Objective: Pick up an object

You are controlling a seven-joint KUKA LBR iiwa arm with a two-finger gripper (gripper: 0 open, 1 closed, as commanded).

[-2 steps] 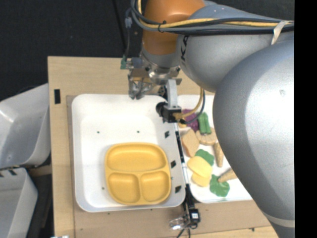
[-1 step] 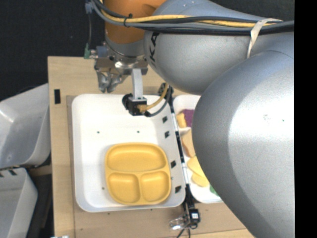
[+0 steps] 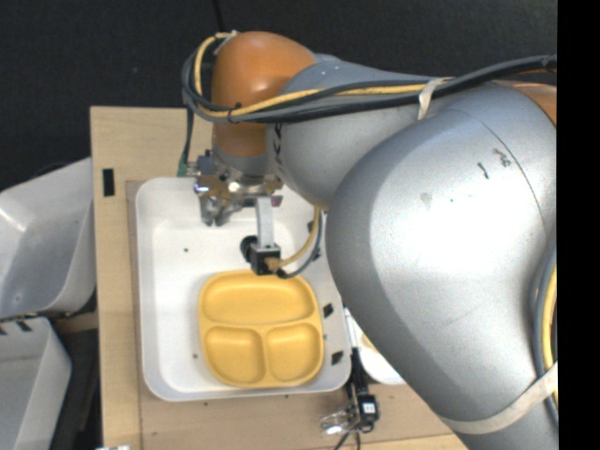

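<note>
Yellow three-compartment tray (image 3: 261, 331) lies flat in the near half of the white bin (image 3: 164, 279), close to its near wall. The bin rests on the wooden tabletop (image 3: 117, 345). Beyond the tray and apart from it, the end effector (image 3: 220, 209) hangs over the bin's far end; spread or pressed together, cannot tell. Grey arm (image 3: 441, 251) covers the right side.

Smooth matt yellow plastic tray (image 3: 261, 328) in a glossy white plastic bin (image 3: 167, 289) on a pale wooden bench (image 3: 114, 139).
</note>
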